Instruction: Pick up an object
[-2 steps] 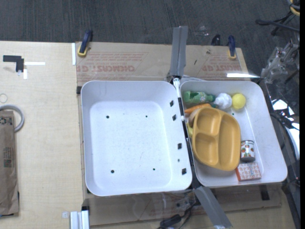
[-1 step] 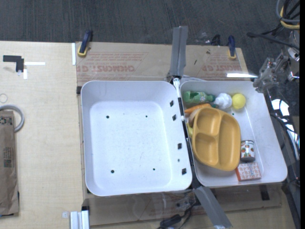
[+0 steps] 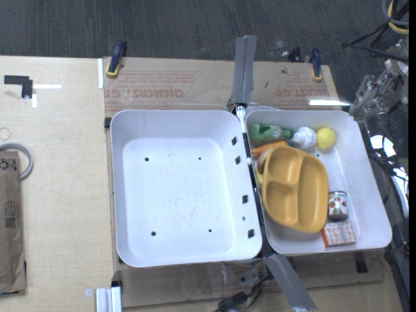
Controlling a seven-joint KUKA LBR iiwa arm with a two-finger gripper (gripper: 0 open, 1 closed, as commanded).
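Dark carpet lies beyond the far edge of the bench, and two shallow white bins sit side by side on a sheet of brown cardboard (image 3: pixel 195 86) held by two blue clamps. The left bin (image 3: pixel 127 174) shows a bare white floor with a few small dark dots. The right bin (image 3: pixel 374 194) holds all the objects. A yellow divided tray (image 3: pixel 296 190) fills its middle, tilted a little. Beyond the tray, along the far wall, I see a green bottle (image 3: pixel 270 132), a white crumpled thing (image 3: pixel 303 136) that I cannot name for sure, and a yellow ball (image 3: pixel 325 138), close together in a row. An orange carrot-like piece (image 3: pixel 266 147) lies between the bottle and the tray, touching the tray's rim. Just right of the tray stands a small jar (image 3: pixel 337 205) with a red label, and nearer to the front lies a flat red packet (image 3: pixel 339 234). My gripper (image 3: pixel 374 96) hangs at the far right, outside the right bin's corner; whether its fingers are apart, I cannot tell. Nothing is in it that I can see.
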